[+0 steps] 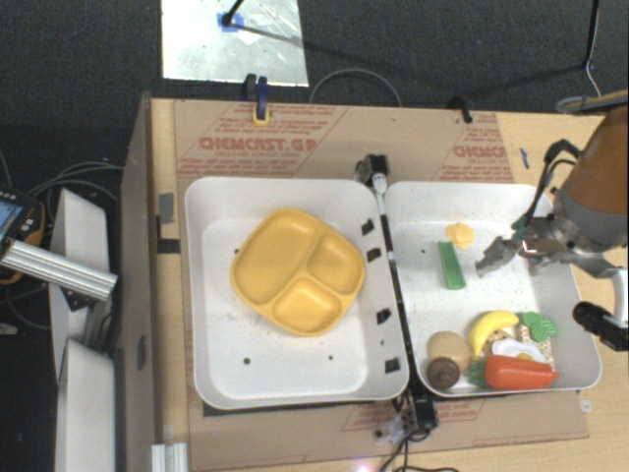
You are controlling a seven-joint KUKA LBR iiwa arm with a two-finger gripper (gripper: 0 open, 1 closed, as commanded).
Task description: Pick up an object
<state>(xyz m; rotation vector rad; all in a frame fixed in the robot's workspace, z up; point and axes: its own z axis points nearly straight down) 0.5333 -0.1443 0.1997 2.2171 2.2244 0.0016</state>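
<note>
**Choosing a clean target before closing in**

The gripper hangs over the right bin, coming in from the arm's side of the bench. Whether it is released or clenched cannot be told from this slanted view, and nothing can be seen caught in it.

The nearest things lie just beyond the gripper's tip, toward the divider between the bins: a green stick lying flat, and a small yellow piece just past its far end. Both sit apart from everything else, with bare bin floor around them. Toward the near edge of the bench from the gripper sits a crowded heap: a banana, a carrot, a brown round piece and some green leafy bits, all touching or overlapping.

The stick looks the best choice, in my judgement: it is isolated and narrow. Doing this well means centring over its middle, straddling its narrow width and descending straight until nearly at the floor. The heap risks a glancing, partial grip. The yellow divided plate in the left bin lies well away.
</note>
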